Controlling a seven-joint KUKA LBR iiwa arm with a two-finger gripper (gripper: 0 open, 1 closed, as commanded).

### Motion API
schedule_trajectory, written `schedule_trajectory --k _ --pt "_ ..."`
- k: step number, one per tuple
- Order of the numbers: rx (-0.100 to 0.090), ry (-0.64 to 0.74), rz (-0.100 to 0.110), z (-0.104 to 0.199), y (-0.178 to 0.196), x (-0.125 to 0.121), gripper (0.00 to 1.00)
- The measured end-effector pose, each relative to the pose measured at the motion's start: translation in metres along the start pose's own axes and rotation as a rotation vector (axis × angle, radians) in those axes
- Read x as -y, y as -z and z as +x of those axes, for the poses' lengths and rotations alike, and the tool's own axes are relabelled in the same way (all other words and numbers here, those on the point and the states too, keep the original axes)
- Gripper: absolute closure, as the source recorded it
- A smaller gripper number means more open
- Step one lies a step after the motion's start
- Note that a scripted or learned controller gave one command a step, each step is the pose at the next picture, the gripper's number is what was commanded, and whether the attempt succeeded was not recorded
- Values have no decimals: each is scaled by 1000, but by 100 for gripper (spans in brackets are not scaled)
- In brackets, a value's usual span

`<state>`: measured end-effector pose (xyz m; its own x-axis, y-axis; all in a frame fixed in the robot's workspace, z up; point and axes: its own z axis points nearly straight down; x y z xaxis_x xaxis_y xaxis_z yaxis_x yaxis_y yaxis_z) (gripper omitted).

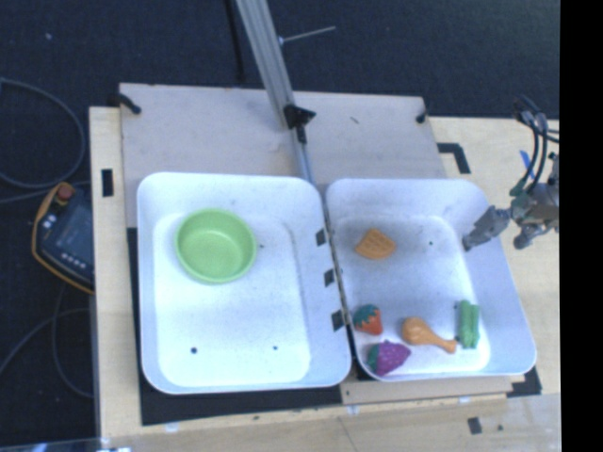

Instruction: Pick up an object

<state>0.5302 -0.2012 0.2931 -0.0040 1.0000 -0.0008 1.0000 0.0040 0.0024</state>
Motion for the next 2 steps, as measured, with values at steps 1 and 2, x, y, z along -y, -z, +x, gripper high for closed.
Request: schedule_trajectory --k 1,2 --pt "-1 0 0 0 0 0 0" --pt "0 -4 6 2 -62 3 0"
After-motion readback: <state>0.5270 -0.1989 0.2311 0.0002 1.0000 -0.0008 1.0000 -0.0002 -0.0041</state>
